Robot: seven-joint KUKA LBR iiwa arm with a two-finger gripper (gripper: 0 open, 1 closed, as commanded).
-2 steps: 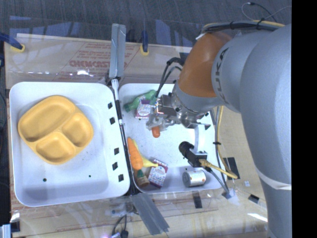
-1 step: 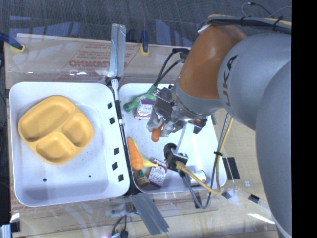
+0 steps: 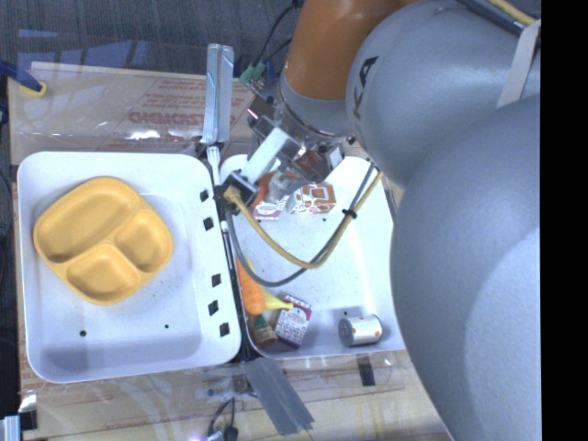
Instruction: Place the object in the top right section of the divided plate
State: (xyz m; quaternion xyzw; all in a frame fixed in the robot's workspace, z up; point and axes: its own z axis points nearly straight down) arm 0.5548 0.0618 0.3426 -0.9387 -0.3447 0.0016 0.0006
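A yellow divided plate (image 3: 101, 237) with three sections lies in the left white bin (image 3: 55, 352). The arm reaches down into the far part of the right bin (image 3: 367, 265). My gripper (image 3: 292, 180) is low over a red and white printed packet (image 3: 310, 200) that lies there. The wrist and its bracket cover most of the gripper, so I cannot tell whether it touches the packet.
Along the near edge of the right bin lie an orange carrot-like piece (image 3: 250, 290), a small purple and white carton (image 3: 292, 323) and a silver can (image 3: 360, 330). A ridge with black clips (image 3: 217, 274) separates the two bins. The big grey arm covers the right bin's right side.
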